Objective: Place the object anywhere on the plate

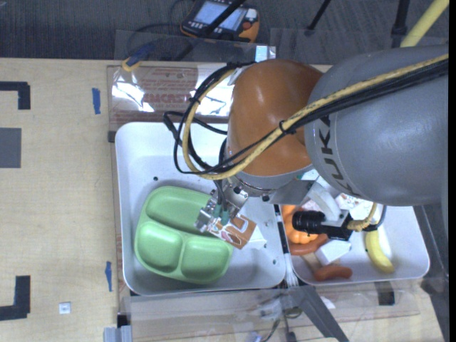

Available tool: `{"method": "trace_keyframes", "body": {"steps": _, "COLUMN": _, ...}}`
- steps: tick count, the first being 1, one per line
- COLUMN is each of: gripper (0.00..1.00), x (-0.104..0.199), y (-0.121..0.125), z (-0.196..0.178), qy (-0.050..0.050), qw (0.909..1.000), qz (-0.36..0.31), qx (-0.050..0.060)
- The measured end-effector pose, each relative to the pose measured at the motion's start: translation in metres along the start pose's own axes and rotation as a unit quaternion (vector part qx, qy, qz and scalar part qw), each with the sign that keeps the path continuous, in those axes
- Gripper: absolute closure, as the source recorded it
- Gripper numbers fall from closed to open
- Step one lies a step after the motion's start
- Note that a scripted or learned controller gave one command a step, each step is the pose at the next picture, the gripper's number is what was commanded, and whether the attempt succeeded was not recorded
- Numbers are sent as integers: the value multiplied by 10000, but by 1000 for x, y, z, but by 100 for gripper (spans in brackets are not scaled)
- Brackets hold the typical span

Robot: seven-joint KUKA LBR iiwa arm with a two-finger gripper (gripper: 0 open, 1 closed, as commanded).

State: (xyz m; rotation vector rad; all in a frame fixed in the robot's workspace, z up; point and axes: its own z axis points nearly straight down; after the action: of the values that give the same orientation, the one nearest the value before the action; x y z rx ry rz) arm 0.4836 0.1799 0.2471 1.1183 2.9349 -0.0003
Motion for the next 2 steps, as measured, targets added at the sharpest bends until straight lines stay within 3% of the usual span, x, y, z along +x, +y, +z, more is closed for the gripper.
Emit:
{"method": "trace_keyframes", "body": {"steps": 1, "gripper": 100, "x": -10, "y": -17, "z": 55, "qy": 17, "qw": 9951, "qz": -983, "qx": 15}}
{"method": "trace_keyframes", "body": {"steps": 2, "gripper": 100, "x": 34, "y": 31, "z": 94, "qy": 10, "qw": 9999, "qz": 141, "qx": 13}}
